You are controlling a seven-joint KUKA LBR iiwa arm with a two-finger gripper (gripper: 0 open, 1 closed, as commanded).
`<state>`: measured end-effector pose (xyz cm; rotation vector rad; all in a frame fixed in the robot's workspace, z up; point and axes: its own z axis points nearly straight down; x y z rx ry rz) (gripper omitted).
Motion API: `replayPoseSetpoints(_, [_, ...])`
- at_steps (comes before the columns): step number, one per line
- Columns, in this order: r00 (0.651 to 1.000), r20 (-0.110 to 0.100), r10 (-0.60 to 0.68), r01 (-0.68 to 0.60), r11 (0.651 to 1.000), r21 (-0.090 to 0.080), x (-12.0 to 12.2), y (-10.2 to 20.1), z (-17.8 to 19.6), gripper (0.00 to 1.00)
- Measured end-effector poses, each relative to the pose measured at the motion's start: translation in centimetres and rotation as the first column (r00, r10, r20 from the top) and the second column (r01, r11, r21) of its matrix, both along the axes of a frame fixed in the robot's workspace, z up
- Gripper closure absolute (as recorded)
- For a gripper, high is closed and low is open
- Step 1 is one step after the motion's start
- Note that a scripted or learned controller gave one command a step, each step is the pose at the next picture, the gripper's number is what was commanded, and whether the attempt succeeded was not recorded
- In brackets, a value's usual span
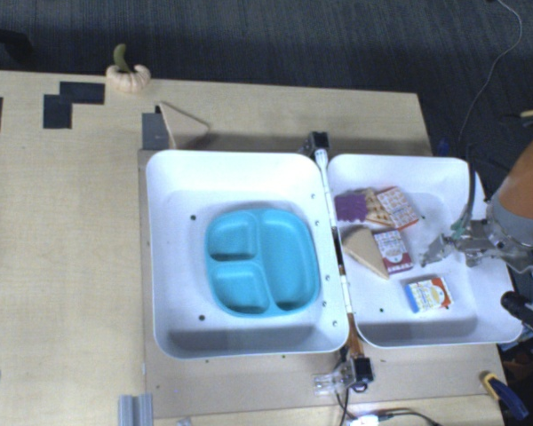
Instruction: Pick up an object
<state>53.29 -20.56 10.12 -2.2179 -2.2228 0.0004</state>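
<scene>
The right bin (444,174) holds several small items. A purple packet (350,206) lies beside a red-and-white patterned card (395,207). In front of them are a tan wedge (362,248), a red-and-white packet (394,250) and a small blue, white and orange packet (427,294). My gripper (448,245) reaches in from the right, over the right half of this bin. It sits just right of the red-and-white packet and behind the small blue packet. I see nothing held in it.
The left bin (173,238) holds a light-blue divided tray (261,260). A black clamp (317,142) sits at the back where the bins meet. A small gourd-like object (127,76) lies at the bench's far edge. Cables (355,375) run along the front.
</scene>
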Motion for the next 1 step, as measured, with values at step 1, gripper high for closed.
replayPoseSetpoints(1, [1.000, 0.003, 0.000, 0.000, 1.000, -0.001, -4.58, -0.05, 0.62, 0.00])
